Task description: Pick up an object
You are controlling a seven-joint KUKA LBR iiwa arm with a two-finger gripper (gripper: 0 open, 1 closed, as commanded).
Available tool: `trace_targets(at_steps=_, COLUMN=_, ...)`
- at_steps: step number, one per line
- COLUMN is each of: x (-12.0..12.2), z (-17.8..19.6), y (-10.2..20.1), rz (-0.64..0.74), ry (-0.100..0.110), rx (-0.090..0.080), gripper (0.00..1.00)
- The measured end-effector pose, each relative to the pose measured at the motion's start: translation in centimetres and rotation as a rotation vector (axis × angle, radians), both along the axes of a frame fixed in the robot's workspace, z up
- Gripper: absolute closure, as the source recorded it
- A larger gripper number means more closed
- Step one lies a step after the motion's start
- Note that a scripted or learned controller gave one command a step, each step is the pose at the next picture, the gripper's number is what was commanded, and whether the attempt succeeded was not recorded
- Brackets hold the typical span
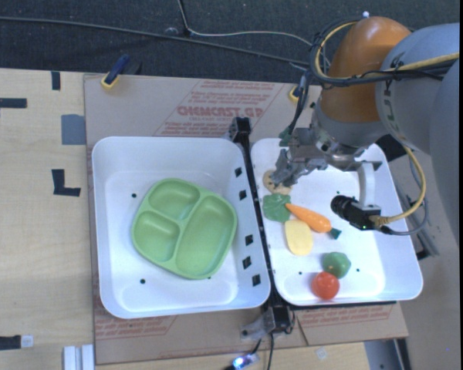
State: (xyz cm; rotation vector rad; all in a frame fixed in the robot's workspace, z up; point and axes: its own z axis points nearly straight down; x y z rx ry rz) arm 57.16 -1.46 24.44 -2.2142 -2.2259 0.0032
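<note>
The right bin [397,272] holds toy food: an orange carrot [309,217], a yellow piece [299,238], a green leafy piece [275,207], a green pepper [336,264] and a red tomato [325,285]. A small tan item [269,182] lies at the bin's left wall. My gripper [282,173] hangs low over the bin's back left part, right beside the tan item and just above the green leafy piece. I see nothing between its fingers.
The left bin [112,168] carries a light green divided plate [185,227]. A black divider with clips [250,206] runs between the bins. Cables loop around the wrist, and a black fitting [353,210] sits over the right bin's middle.
</note>
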Motion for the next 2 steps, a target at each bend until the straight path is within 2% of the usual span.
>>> trace_targets(at_steps=2, x=3.8, z=-2.5, y=8.7, rz=0.000, ry=-0.001, rx=0.000, gripper=1.00)
